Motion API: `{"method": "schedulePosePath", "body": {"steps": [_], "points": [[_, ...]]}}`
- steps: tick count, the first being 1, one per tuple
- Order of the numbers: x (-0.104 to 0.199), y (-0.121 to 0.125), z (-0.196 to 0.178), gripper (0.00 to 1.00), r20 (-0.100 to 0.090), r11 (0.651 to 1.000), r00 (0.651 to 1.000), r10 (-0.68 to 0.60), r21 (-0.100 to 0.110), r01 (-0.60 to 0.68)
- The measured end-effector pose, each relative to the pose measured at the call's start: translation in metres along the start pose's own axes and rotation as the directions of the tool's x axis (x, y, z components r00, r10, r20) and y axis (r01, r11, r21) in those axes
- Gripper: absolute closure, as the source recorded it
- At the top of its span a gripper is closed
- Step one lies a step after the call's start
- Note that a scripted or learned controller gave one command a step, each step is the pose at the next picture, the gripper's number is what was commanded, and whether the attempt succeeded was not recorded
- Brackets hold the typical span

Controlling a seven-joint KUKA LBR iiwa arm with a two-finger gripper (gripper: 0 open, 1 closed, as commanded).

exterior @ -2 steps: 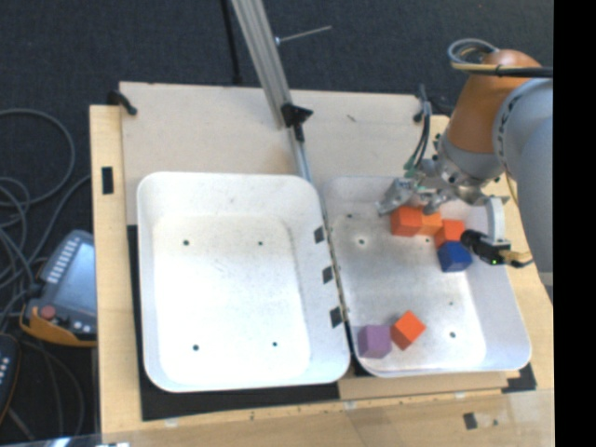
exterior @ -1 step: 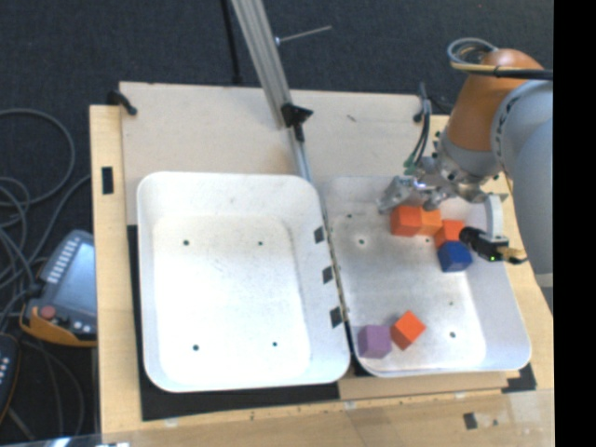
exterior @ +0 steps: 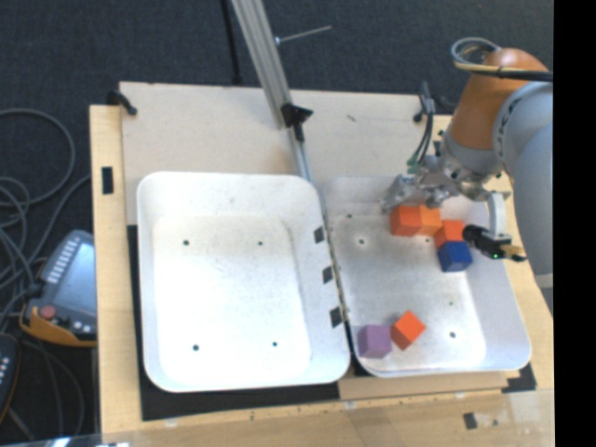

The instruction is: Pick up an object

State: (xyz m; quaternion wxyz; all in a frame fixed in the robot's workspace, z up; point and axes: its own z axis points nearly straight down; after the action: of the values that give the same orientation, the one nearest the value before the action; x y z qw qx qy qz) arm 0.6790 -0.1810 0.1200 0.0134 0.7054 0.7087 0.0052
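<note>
Orange catches the eye first: an orange block (exterior: 414, 220) lies near the far edge of the right bin (exterior: 424, 357), and my gripper (exterior: 421, 192) hangs right over it, so close that metal and block seem to meet. Whether my fingers are spread or closed I cannot tell from this slant, and I cannot say that the block sits between them. My arm (exterior: 507, 147) comes in from the right, grey, with its orange band above the wrist.

Just to the right of that block sits a smaller orange piece (exterior: 453, 231), and touching it on the near side is a blue cube (exterior: 454, 256). Well apart from these, toward the near edge of the same bin, a purple cube (exterior: 374, 340) and an orange cube (exterior: 407, 329) rest side by side, just about touching.

The left bin (exterior: 233, 277) lies beside the right one, their rims meeting along the middle. A metal rail (exterior: 263, 54) slants up from the seam between them toward the far side of the bench (exterior: 205, 124).
</note>
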Motion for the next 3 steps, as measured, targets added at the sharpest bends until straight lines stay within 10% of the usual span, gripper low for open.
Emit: {"method": "schedulePosePath", "body": {"steps": [3], "points": [[-0.007, -0.005, 0.003, 0.0, 0.002, 1.0, 1.0, 0.0, -0.003, 0.0]]}}
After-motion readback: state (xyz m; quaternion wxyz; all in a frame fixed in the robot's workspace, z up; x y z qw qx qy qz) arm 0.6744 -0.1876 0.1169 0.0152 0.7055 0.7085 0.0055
